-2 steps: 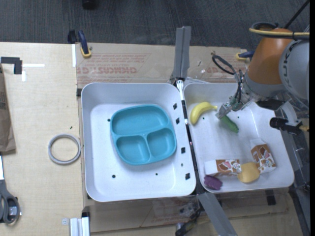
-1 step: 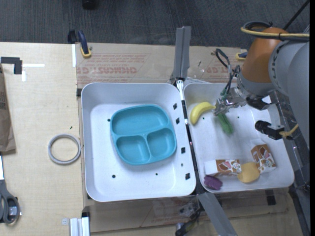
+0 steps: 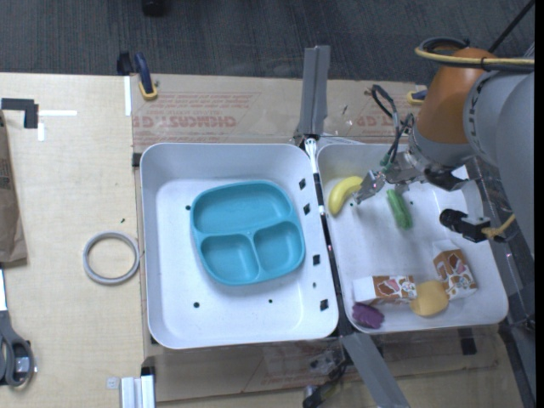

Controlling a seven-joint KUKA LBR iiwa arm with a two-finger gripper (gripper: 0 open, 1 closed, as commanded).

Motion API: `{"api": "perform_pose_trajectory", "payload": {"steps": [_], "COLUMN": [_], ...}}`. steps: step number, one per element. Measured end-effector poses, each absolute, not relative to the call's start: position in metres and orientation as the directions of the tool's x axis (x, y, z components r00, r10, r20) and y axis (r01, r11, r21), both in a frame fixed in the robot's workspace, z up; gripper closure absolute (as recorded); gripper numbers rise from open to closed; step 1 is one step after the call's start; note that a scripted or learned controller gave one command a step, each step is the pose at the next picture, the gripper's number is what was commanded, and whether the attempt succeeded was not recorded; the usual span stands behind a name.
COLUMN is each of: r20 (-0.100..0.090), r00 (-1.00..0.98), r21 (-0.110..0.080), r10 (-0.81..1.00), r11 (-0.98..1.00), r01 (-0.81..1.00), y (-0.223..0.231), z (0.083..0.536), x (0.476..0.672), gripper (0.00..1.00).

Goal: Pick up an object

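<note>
Banana (image 3: 342, 193): yellow, curved, lying in the right bin (image 3: 374, 253) at its upper left corner, close against the divider wall.
Gripper (image 3: 371, 187): low in the right bin, tips just beside the banana's right end; the fingers look slightly parted with nothing between them (small and dim, so only roughly judged).
Arm (image 3: 476, 100): grey, orange band above the wrist, reaching in from the right over the top of the right bin.
Green item (image 3: 399, 209): short green stick shape, tilted, on the bin floor just right of the gripper, apart from the banana.
Snack packs: one brown-and-white packet (image 3: 387, 289) lying flat near the bottom edge, another (image 3: 455, 272) tilted at the lower right.
Yellow round thing (image 3: 430, 298): between the two packets, touching the flat one.
Purple item (image 3: 368, 315): at the bottom edge, just below the flat packet (type unclear).
Left bin (image 3: 161, 253): holds a blue divided plate (image 3: 247, 232), three compartments, sitting about centre.
Bench (image 3: 68, 194): pale wood; a grey ring (image 3: 111, 257) lies left of the left bin, scissors (image 3: 15, 354) at the lower left edge.
Cardboard (image 3: 212, 109): brown sheet behind both bins.
</note>
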State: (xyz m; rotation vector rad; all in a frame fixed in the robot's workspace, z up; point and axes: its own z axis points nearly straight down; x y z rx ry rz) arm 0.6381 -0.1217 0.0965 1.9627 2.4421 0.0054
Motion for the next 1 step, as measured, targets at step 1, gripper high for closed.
{"api": "perform_pose_trajectory", "payload": {"steps": [1], "r20": [-0.004], "r00": [-0.05], "r21": [0.009], "r10": [0.999], "r11": [0.05], "r01": [0.999], "y": [-0.1296], "z": [0.0965], "x": [0.6151], "gripper": [0.0]}}
